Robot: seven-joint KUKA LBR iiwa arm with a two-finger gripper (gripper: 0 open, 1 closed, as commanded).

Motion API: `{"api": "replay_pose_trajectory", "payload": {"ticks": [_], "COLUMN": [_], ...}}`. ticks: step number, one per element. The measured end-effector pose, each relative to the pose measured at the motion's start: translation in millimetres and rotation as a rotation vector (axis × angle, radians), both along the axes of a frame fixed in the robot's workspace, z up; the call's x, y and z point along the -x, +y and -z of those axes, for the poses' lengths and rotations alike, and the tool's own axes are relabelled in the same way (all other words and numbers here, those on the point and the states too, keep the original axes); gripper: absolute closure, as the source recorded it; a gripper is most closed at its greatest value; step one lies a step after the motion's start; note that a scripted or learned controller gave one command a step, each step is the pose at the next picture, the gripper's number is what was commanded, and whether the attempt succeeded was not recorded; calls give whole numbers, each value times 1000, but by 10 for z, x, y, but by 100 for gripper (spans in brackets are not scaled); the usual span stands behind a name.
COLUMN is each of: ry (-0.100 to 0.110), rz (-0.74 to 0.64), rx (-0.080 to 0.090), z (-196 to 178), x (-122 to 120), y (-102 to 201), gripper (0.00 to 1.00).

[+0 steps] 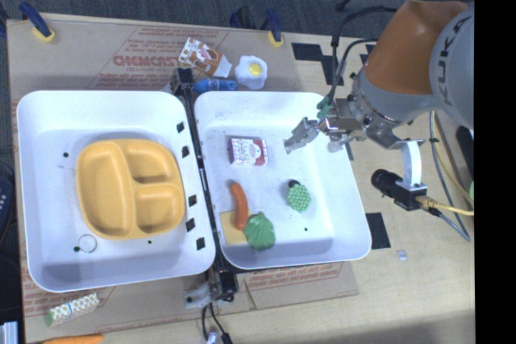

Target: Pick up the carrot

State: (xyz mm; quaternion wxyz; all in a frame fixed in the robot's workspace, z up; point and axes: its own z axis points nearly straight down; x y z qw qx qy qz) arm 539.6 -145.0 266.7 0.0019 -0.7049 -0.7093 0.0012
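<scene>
Gripper (302, 134) fingers' state indeterminate, nothing visibly held; carrot (239, 204) touches green leafy toy (260, 230), risking snagging both.

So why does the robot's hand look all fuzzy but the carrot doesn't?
In the camera view the gripper looks smeared and soft, likely motion blur; the carrot lies sharp in the right bin, with a small shadow beside it; the light is even, and the yellow tray shows only a faint sheen, no hard glare.
</scene>
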Motion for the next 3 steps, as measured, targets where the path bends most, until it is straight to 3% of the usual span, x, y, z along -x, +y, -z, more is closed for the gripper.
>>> {"api": "replay_pose_trajectory", "payload": {"ticks": [1,2,3], "ry": [2,3,5], "rz": [138,407,404], "rx": [0,0,0], "z": [759,1427,1329], "x": [260,451,449], "y": [611,535,535], "gripper": [0,0,100]}}
